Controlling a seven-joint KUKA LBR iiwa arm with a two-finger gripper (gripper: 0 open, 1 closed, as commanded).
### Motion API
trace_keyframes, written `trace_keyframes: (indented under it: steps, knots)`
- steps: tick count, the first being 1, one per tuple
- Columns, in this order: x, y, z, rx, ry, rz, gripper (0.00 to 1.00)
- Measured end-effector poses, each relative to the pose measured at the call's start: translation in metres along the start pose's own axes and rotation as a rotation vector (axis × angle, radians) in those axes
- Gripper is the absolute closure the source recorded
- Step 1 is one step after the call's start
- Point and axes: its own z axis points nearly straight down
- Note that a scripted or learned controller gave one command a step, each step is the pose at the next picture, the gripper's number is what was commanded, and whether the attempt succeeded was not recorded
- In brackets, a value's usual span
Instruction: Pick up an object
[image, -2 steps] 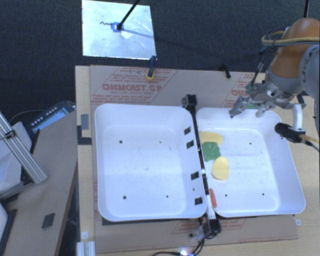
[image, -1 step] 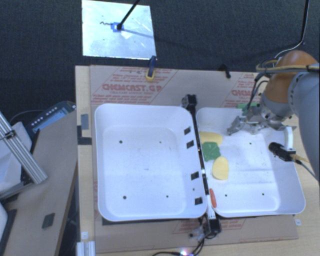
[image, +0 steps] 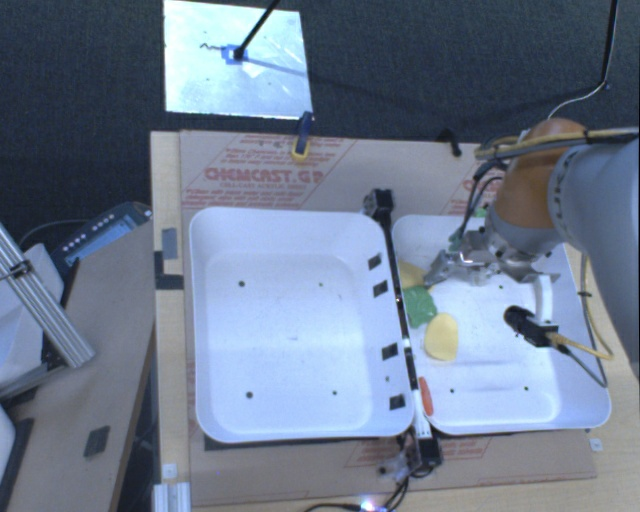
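Note:
The right bin (image: 520, 400) holds a pale yellow lump (image: 442, 338) near its left wall, with a green piece (image: 419, 305) just above it and another yellow piece (image: 410, 274) above that. A small orange-red item (image: 426, 396) lies along the divider lower down. My gripper (image: 448, 264) hangs low over the upper left of the right bin, just right of the upper yellow piece and above the green one. Nothing is visibly held in it.
The left bin (image: 215, 300) stands beside the right one, with black clips (image: 390, 290) along the shared wall. A black part (image: 524, 324) with a yellow cable (image: 585, 350) hangs from the wrist over the right bin's middle. The arm (image: 560, 195) covers the bin's upper right.

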Motion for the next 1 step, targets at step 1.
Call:
trace_keyframes:
  steps: [1]
  knots:
    - [-0.0229,-0.1265,-0.0007,0.002,-0.001,0.013,0.0]
